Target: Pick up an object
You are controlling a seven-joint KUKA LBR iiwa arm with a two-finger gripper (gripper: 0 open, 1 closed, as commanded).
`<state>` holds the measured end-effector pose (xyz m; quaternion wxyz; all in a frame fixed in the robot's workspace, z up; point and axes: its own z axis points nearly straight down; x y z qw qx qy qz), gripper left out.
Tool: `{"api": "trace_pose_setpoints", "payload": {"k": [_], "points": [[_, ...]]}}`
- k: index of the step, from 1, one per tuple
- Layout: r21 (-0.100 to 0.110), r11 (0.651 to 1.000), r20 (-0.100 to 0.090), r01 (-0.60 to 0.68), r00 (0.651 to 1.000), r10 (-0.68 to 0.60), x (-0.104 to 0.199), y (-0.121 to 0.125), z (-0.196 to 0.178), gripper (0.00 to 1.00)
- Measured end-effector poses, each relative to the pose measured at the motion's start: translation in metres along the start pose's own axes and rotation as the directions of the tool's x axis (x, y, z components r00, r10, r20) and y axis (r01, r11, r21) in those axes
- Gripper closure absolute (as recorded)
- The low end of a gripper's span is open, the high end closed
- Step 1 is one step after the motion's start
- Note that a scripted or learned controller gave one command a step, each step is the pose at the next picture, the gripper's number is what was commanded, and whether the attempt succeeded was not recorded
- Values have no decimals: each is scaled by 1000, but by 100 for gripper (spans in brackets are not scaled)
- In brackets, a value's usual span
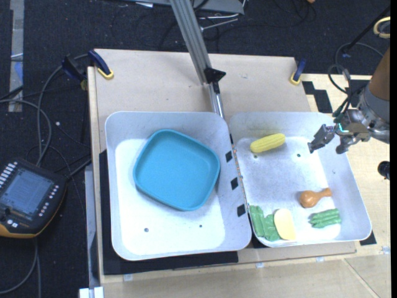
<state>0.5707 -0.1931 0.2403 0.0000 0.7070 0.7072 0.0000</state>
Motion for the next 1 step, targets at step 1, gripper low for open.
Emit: {"api": "trace_pose_setpoints", "payload": {"k": [1], "points": [[0,1000,0,0,1000,0,0,0,0,0]]}}
